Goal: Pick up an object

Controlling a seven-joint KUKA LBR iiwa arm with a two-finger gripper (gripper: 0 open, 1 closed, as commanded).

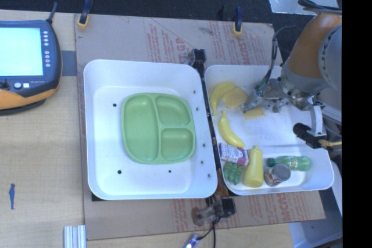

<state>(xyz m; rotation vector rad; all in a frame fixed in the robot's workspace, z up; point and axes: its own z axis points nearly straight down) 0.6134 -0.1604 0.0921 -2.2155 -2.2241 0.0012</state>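
Status: my tool (257, 103) sits low in the right bin (323, 184) beside a yellow block (254, 114); grip state unclear. Nothing lifted; pick remains undone.

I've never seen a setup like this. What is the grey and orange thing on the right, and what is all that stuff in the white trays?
That is a robot arm, seen from a camera fixed above the bench and looking down at a slant. Its gripper, a two-finger hand, is low in the right bin, near some yellow pieces. I cannot tell whether it holds anything. That bin also has a banana, a yellow bottle, a green bottle, a can and small packets. The left bin holds a green divided plate. The screen at left looks like the arm's control pad.
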